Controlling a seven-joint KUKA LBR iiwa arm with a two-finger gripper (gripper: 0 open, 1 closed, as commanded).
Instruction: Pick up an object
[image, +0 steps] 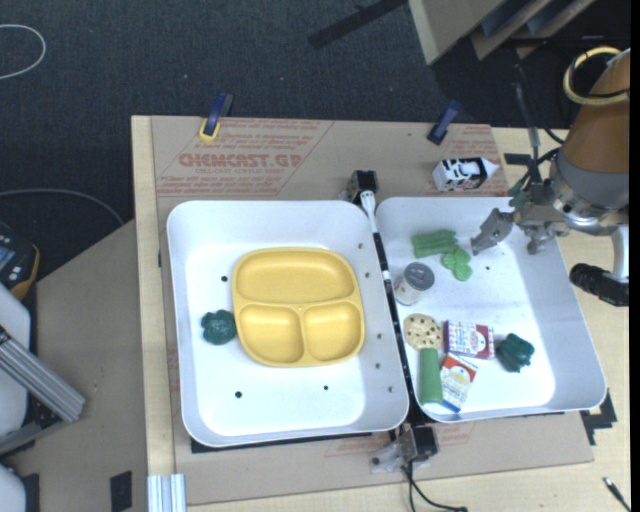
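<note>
The right bin (560, 300) holds several objects. A light green flat piece (434, 243) and a round green piece (458, 265) lie at its upper left. Below them are a small grey tin (412, 280), a cookie (422, 330), a green cylinder (430, 375), a red and white carton (468, 340), a small packet (457, 385) and a dark green pepper (515, 351). My gripper (513, 235) hangs over the bin's upper right, open, with nothing between its fingers. It is to the right of the green flat piece and apart from it.
The left bin (190, 380) carries a yellow divided plate (298, 305) and a dark green broccoli piece (218, 326) beside it. A black and white toy (465, 173) lies on the bench behind the right bin. Clamps (212, 118) hold the board's far edge.
</note>
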